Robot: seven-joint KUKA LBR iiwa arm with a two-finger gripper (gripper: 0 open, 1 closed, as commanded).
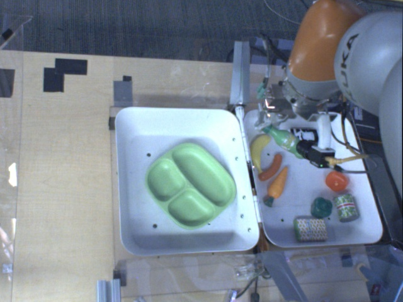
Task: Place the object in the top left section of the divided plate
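Nearest the camera, my grey arm [371, 49] with its orange band fills the upper right, reaching down over the right bin [368, 231]. Taking that bin as the landmark: the left bin [132, 231] sits just beside it on the tabletop [56, 187], and the green divided plate [191, 184] lies in the middle of that left bin, turned at a slant, with one long section and two shorter ones.

My end effector [280, 115] hangs over the right bin's far left corner. A green bottle [283, 137] lies just below it, its long axis running left to right and slightly down, but I cannot tell whether my fingers are open or closed, nor whether the bottle is between them or merely lying in the bin. If it is my object, the plate lies to the left and nearer the camera.

Elsewhere in the right bin: a banana [259, 151], a red sausage-shaped piece [271, 167] and a carrot [278, 184] along its left side; a patterned roll [311, 229], a small can [346, 207], a teal piece [322, 207] and an orange-red piece [336, 181] toward its near right.

Cables and my wrist hide the bin's far right corner.
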